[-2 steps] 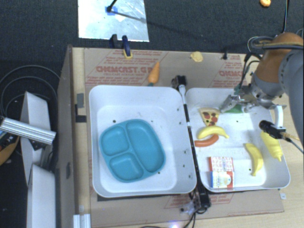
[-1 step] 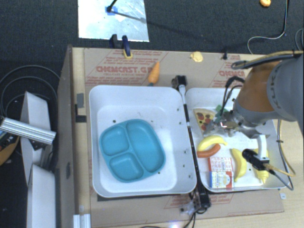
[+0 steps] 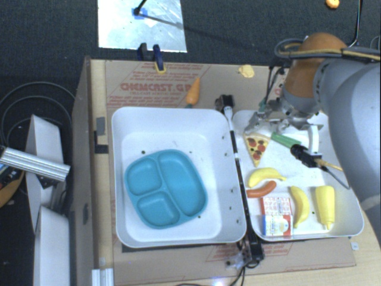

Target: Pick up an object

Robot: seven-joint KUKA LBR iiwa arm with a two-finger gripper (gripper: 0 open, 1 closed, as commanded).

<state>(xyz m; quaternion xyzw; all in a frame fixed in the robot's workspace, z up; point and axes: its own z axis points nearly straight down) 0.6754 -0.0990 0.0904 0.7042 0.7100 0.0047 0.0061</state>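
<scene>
The grey arm reaches in from the right over the right bin [image 3: 344,218], its gripper [image 3: 265,123] low at the bin's far left corner; whether it is released or clenched cannot be told from this angle, and nothing can be seen in its grasp. Just beside and below the gripper lies a pizza slice [image 3: 257,148], point toward the near edge, with a green item [image 3: 284,140] just to its right, partly under the wrist. Further toward the near edge, a small banana [image 3: 266,174] curves above an orange-red sausage [image 3: 262,189], the two close together by the bin's left wall. A printed carton [image 3: 277,214] sits at the near left corner, a second banana [image 3: 300,204] just beside it and a yellow bottle [image 3: 324,206] near that, all lying flat. The left bin [image 3: 149,130] holds a blue divided plate [image 3: 165,187], well apart from the arm. On the cardboard beyond the bins, a carrot [image 3: 193,92] rests near the left bin's far rim.
</scene>
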